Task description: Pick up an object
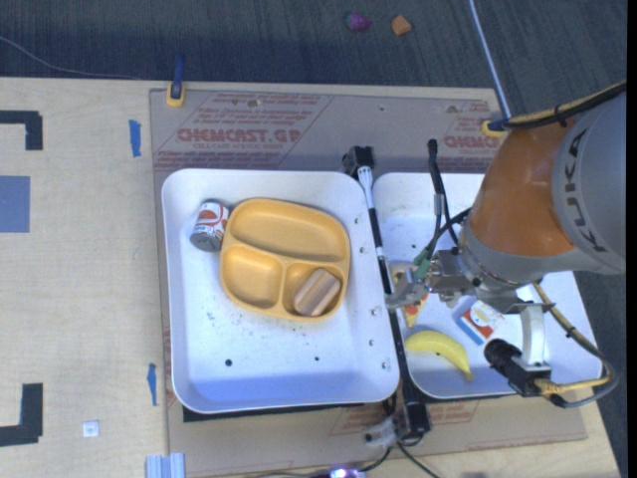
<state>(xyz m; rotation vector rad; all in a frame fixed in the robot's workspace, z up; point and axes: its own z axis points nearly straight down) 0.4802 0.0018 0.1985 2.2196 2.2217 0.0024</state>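
Note:
My gripper [406, 297] hangs low over the left side of the right bin [403, 212], close to the divider between the bins. Just below and to its right, a yellow banana [441, 350] lies on the bin floor, apart from the gripper. A small white carton with red and blue print [478, 323] lies beside the banana, partly under the wrist. The grey and orange arm [528, 207] covers much of the right bin.
The left bin [279, 376] holds a yellow divided plate [284, 229] with a tan block [317, 291] in its lower right compartment. A small can [208, 225] lies at the plate's upper left. Black cables [438, 182] trail over the right bin.

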